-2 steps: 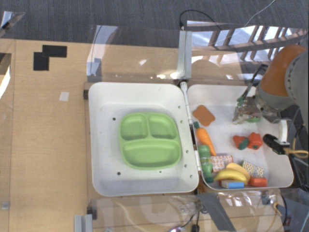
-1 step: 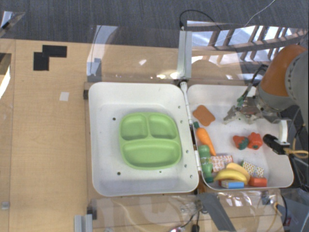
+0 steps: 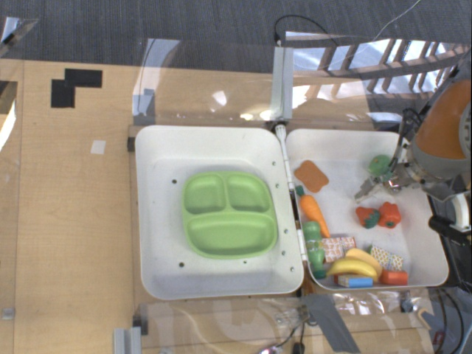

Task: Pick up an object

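I am hanging my gripper (image 3: 376,185) over the right bin (image 3: 341,147), in the right middle of the frame, with its two fingers spread and nothing between them. One fingertip is pointing down-left toward bare bin floor; the other is sitting just beside a small green toy (image 3: 380,165), which is touching or nearly touching the wrist side of my gripper, though I cannot tell if I am pressing on it.

The nearest graspable thing, I judge, is the red toy pepper (image 3: 379,216) with a green stem in its middle. It is lying just below my gripper in the frame, close but apart. Its long axis is running roughly left to right, tilted slightly, so my fingers would need to close across it from top and bottom of the frame.

Further left, the orange carrot (image 3: 314,212) is lying with its long axis slanting from upper left to lower right. The banana (image 3: 354,264) is resting along the bin's lower edge, well apart from me.

The green divided plate (image 3: 229,214) is sitting in the left bin (image 3: 158,198).
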